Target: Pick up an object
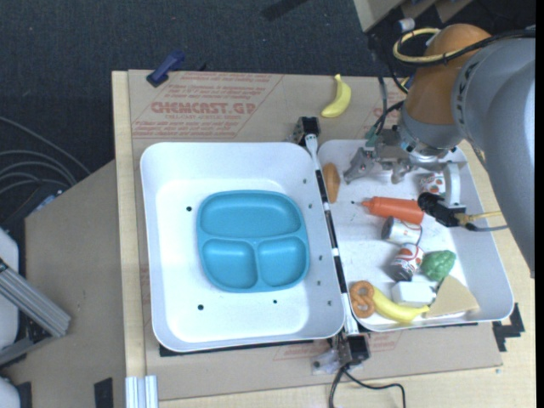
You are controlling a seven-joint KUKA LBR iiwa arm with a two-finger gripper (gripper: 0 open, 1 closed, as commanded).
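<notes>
the scene is lit evenly and brightly from overhead. the two white bins are nearly washed out, with faint glare along their rims. soft, short shadows are cast beneath the blue tray. the grey arm at the right is slightly blurred, and the dark floor is seen as grainy.

The cardboard sheet bears red print, seemingly "CHEMCAST GP".

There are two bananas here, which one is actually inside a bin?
The banana at the near edge of the right bin, beside the pretzel. The other banana lies outside, on the cardboard beyond both bins.
</notes>
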